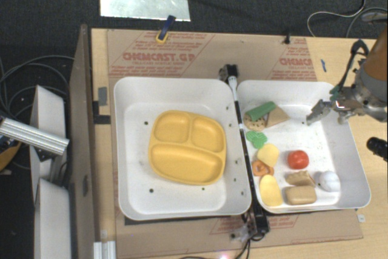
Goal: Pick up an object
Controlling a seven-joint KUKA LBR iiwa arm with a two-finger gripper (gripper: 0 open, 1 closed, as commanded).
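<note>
Here, you see a bench (200, 51) carrying two shallow white bins side by side. The left bin (130, 130) holds one yellow divided plate (187, 147), lying flat near its middle with bare floor all round. The right bin (351, 161) holds the small items, and your task's thing is to be chosen among them.

The arm (374, 73) reaches in from the right, and the gripper (330, 109) hangs over the upper right part of the right bin, above bare floor and apart from every item. Its fingers appear spread, with nothing between them, so you should judge that no pick is yet made.

The items crowd the left and lower parts of that bin. A tan wedge (277, 116) and a green bar (260, 111) lie together near the upper left, with a speckled biscuit (254, 124) just below. A green leaf piece (256, 139) and a yellow lump (268, 154) follow downward, beside an orange ring (261, 168) and a pale yellow piece (270, 190) against the dividing wall. A brown loaf (300, 195) and a smaller brown piece (299, 179) lie near the lower edge, beside a white ball (329, 181).

The red tomato (297, 159) stands most apart, with open floor above and to its right. You would likely find it the easiest approach; items against the walls leave little room for one finger.
</note>
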